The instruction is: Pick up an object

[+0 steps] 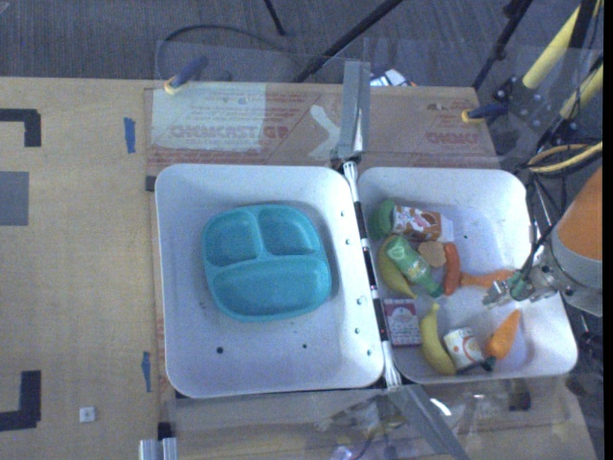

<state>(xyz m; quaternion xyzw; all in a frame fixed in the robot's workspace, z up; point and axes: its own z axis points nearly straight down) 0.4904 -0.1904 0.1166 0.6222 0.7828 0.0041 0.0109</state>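
Note:
The right bin [479, 195] holds several toy foods. Among them are a green piece [382, 217], a small carton [419, 222], a green can [414, 264] lying on a yellow banana [390, 274], and an orange carrot [451, 266]. There is also a red box [401, 320], a second banana [436, 343], a little white carton [466, 347] and an orange carrot [505, 333]. My gripper [505, 292] hangs low over the right side of this bin, just above that last carrot and beside an orange piece [487, 278]. Nothing is seen held in it.
The left bin [182, 333] carries a teal divided plate [266, 261]. A metal divider [364, 276] runs between the bins. Cardboard [239, 123] lies behind them. Cables and yellow stand legs [556, 56] crowd the far right, where the arm [584, 247] comes in.

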